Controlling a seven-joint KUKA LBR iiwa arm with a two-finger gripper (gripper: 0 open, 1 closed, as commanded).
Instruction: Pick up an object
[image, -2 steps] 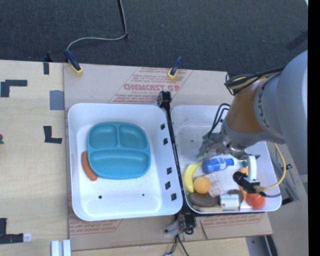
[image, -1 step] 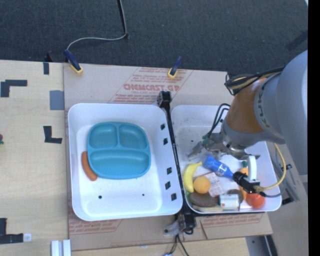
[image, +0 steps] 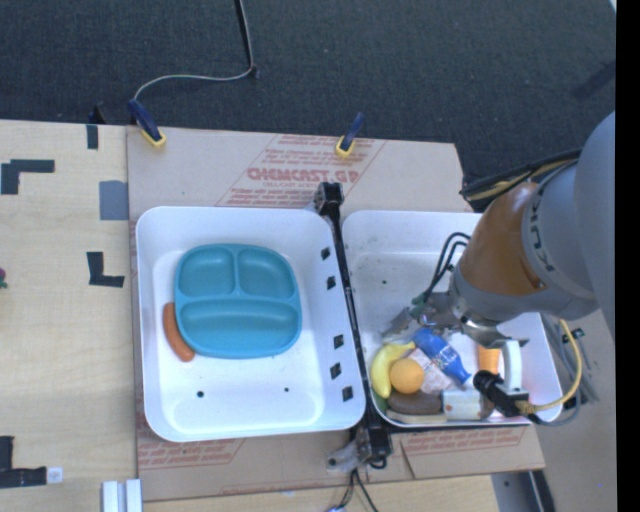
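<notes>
Hovering low over the right white bin (image: 400, 255), our gripper (image: 432, 322) targets the blue plastic bottle (image: 443, 357) beside the yellow banana (image: 383, 368); whether it grasps, we cannot tell.

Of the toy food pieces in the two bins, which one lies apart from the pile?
The orange hot dog in the left bin, beside the blue divided plate. The banana and orange sit in the right bin's pile.

Dark carpet (image: 380, 60) filled the top of the frame, crossed by a thin cable (image: 243, 40). Below it lay a pale wooden bench (image: 60, 330) and a cardboard sheet (image: 240, 170), fastened by two yellow clamps (image: 350, 140).
</notes>
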